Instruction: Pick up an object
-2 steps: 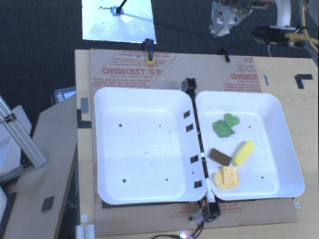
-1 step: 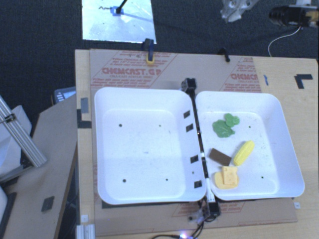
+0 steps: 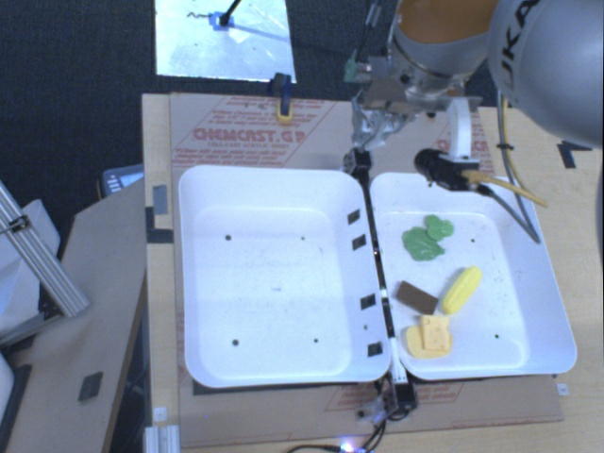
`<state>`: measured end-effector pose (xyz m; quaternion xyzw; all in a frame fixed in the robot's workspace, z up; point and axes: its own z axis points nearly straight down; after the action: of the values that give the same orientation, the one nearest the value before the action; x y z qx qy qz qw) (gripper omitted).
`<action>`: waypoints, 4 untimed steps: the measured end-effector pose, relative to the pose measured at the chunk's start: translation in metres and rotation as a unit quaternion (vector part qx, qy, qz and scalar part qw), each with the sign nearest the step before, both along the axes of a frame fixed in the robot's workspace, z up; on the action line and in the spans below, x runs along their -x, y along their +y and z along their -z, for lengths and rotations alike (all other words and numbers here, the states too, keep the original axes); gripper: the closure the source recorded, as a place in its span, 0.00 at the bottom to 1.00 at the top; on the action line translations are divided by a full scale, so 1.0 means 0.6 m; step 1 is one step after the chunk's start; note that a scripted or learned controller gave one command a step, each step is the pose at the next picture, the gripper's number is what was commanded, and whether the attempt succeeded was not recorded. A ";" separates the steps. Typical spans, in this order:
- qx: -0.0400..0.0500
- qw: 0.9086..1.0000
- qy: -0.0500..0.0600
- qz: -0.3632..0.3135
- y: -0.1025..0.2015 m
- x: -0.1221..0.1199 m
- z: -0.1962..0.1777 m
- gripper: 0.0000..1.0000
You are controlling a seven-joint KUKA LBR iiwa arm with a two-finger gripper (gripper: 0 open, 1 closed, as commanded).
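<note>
The right bin (image 3: 528, 281) holds a green leafy piece (image 3: 426, 237), a yellow corn-like piece (image 3: 461, 290), a brown block (image 3: 416, 297) and a yellow cheese-like wedge (image 3: 431, 337). My gripper (image 3: 370, 141) hangs high above the far end of the divider between the two bins, away from all of these things. Nothing shows between its fingers, and I cannot make out whether they are open or shut.
The left bin (image 3: 274, 272) lies beside the right one on a cardboard sheet (image 3: 247, 132). A blue and yellow clamp (image 3: 282, 99) stands at the sheet's far edge. A shiny metal plate (image 3: 223, 26) lies beyond it.
</note>
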<state>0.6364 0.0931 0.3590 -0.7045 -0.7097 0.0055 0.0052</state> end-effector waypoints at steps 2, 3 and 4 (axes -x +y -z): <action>-0.002 1.000 -0.018 0.000 0.042 -0.050 -0.313 1.00; 0.001 1.000 -0.002 0.005 -0.014 -0.052 -0.066 1.00; -0.001 1.000 -0.015 0.004 -0.039 -0.053 -0.283 1.00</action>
<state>0.6684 0.0695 0.5291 -0.7072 -0.7070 -0.0057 -0.0052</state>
